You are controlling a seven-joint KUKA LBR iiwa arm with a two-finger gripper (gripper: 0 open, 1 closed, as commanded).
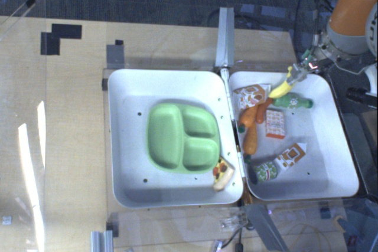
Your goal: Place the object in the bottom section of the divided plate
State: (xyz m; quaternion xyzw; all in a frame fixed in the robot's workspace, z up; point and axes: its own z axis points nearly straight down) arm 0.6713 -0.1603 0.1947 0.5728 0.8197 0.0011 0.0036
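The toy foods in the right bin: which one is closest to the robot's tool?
The yellow banana. Its upper end sits right at the tool, by the bin's top edge; the carrots and green bottle lie lower down.

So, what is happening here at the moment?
A grey and orange robot arm reaches in over the right bin. Its gripper holds one end of a yellow banana, which hangs above the other toy foods in that bin. The green divided plate waits in the left bin, with nothing in its sections yet.

two white bins (118, 144), one green divided plate (182, 137), one banana (282, 89), two carrots (255, 114).
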